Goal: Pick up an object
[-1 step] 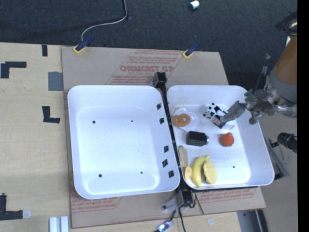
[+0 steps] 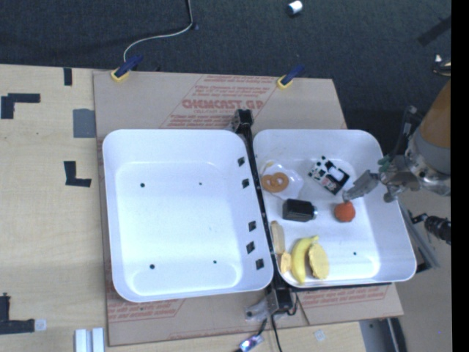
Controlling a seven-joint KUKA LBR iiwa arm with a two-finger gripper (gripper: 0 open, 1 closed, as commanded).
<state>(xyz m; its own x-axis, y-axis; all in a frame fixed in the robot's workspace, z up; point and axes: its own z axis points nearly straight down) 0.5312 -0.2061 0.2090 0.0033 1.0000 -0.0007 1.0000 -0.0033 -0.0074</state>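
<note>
Right bin holds all the pickable things. Gripper hangs at its far right wall, fingers spread apart, nothing between them; one finger reaches inward over the bin floor, the other stays out by the rim.

Largest to smallest:

- Banana: well away from the fingers, toward the near edge of the bin, a curved yellow bunch. Looks like a stiff toy, light. Curve makes a poor seat; best taken across the narrow middle.
- Black-and-white block: near the inner finger, on its far side, away from the rim. Boxy, probably rigid, flat faces give good purchase.
- Black box: further in, past the ball. Low and flat; fingers would need to go down nearly to the floor.
- Ring: furthest in, by the divider. Thin, lies flat, hard to pinch; looks wrapped in clear film, likely slippery.
- Stick: slim, pale, against the divider. Little room for a finger there.
- Ball: just beside the inner fingertip, slightly nearer the camera. Small, round, light; likely to roll if struck off centre. Closest candidate; straddle its widest part.
</note>
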